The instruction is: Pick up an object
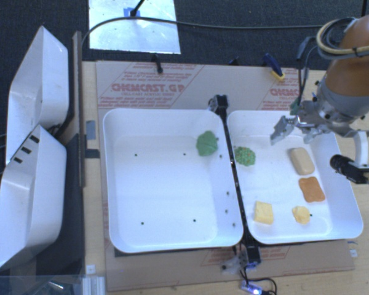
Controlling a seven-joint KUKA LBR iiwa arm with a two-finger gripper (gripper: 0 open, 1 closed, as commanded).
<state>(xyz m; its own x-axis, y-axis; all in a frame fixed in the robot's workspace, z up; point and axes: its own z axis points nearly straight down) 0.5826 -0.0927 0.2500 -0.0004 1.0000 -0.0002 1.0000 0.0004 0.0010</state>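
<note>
Arm (350, 54), upper right of frame: broad orange band over grey metal wrist housing. Yellowish and dark cables (329, 35) loop beside the orange section at its upper left. Below it, pale grey gripper (295, 129) hardware, angular, with light metallic finger pieces. Small black cylindrical part (347, 166) at right edge.

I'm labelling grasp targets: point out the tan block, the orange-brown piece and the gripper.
tan block (301, 161), camera view, middle of its top.
orange-brown piece (312, 190), camera view, centre.
gripper (293, 134), camera view, between its fingertips.
</note>
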